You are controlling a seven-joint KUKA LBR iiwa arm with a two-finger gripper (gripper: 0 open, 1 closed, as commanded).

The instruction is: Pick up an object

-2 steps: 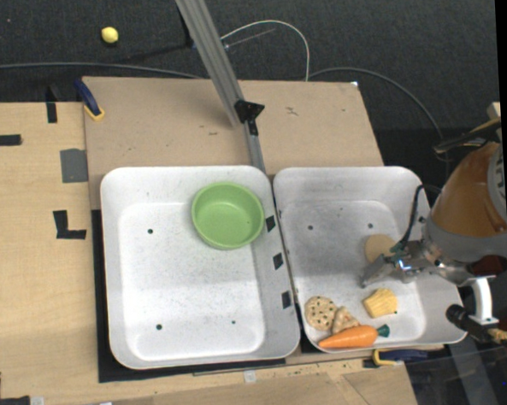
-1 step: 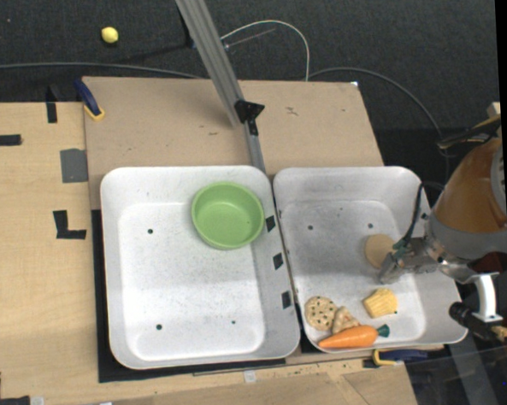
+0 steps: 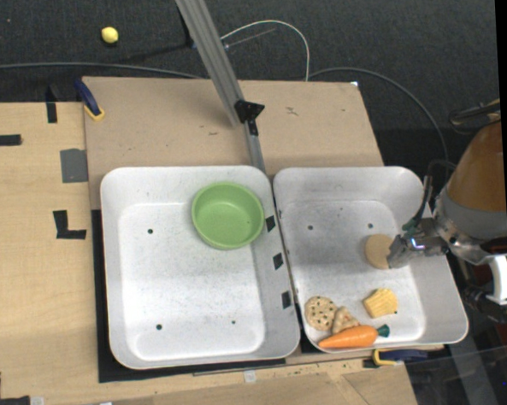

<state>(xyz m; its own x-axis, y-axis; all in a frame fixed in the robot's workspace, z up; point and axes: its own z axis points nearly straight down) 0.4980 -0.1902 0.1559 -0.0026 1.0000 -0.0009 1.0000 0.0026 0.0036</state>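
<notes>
- A counter (image 3: 172,129) of pale wood and brown board carries two shallow white bins side by side, seen from above at a slant.
- The left bin (image 3: 140,307) holds a green bowl (image 3: 228,214), upright, near its far right corner.
- The right bin (image 3: 338,188) holds several small things, all toward its near and right edges.
- A tan round disc (image 3: 376,251) lies near the right bin's right edge; the arm's tip covers its right side, so its full outline is cut off.
- A yellow wedge-shaped piece (image 3: 380,302) sits nearer the front, apart from the disc.
- A round speckled cookie (image 3: 319,311) and a second brownish cookie-like piece (image 3: 344,319) lie just beside each other near the front edge; the second is hard to make out.
- An orange carrot with a green end (image 3: 354,337) lies along the right bin's near edge, touching or just below the brownish piece.
- The grey arm with its orange band reaches in over the right bin's right edge; much of it is cut off by the frame.
- The jaws of the gripper (image 3: 403,246) meet the disc's right side, but they are small and blurred: I cannot tell whether they are released, clenched or grasping the disc.
- A grey metal pole (image 3: 214,54) slants across the far edge of the counter, and a small yellow ball (image 3: 110,34) lies on the dark floor beyond.
</notes>
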